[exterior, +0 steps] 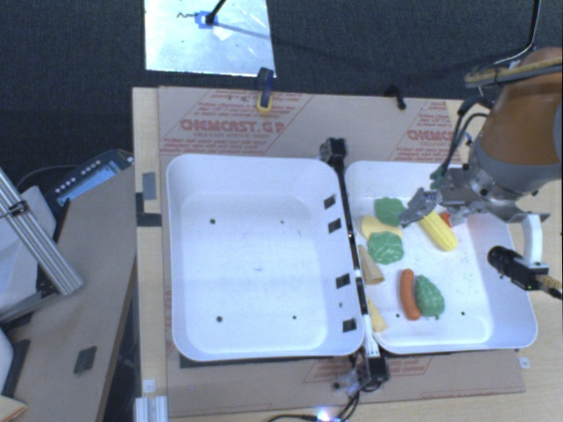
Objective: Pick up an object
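Two shallow white bins sit side by side on the bench (98,271), on a sheet of printed cardboard (230,120). The left bin (255,271) and the right bin (479,301) meet along their inner walls, where black clips (334,226) line the join.

All candidate objects lie in the right bin, each resting on its floor:
- a yellow corn cob (439,232) near the bin's middle, lying at a slant;
- a small red piece (446,220) just beside the cob's upper end, largely hidden and not identifiable;
- a green leafy piece (388,209) toward the far left part of the bin;
- a flat yellow piece (376,227) touching its near edge;
- a second green piece (385,247) overlapping the flat yellow piece;
- a tan wedge (371,269) against the inner wall;
- a small yellow wedge (376,316) by the same wall, closer to the near edge;
- an orange-red sausage (407,294) lying lengthwise;
- a green floret (429,296) touching the sausage's right side.

The arm (523,130) reaches in from the right, over the far right part of the right bin. The end effector (420,208) is low between the green leafy piece and the yellow corn cob, just beside both. It possibly touches the leafy piece, but the view is too coarse to confirm. Whether the end effector is spread or pressed together cannot be told.
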`<state>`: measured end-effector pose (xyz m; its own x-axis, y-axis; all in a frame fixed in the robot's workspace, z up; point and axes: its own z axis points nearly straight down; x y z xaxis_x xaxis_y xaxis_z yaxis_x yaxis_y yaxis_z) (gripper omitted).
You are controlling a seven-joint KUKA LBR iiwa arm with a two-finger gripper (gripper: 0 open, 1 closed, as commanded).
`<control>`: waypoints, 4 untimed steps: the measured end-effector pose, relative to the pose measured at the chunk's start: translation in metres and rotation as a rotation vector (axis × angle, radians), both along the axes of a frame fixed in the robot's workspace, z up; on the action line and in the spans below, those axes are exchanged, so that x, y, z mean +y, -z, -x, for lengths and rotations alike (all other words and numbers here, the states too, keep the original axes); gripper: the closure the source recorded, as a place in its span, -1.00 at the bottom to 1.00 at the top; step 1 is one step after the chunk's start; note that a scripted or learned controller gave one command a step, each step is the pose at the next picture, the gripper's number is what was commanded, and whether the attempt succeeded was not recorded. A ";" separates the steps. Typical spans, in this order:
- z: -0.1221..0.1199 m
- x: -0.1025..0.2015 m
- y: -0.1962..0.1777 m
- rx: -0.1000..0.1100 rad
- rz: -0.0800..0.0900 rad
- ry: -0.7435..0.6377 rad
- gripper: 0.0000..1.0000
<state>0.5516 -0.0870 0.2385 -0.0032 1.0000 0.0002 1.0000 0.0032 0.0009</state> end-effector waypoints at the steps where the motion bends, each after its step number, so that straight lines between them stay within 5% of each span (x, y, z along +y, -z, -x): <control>1: -0.020 0.000 0.131 0.010 -0.001 0.001 -1.00; 2: -0.023 -0.001 0.113 -0.002 0.001 0.002 1.00; 3: -0.085 0.028 0.049 -0.011 0.001 -0.006 1.00; 4: -0.115 0.073 0.053 -0.005 -0.001 -0.006 1.00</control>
<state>0.6668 -0.0139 0.1853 -0.0090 1.0000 0.0014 0.9999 0.0090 0.0055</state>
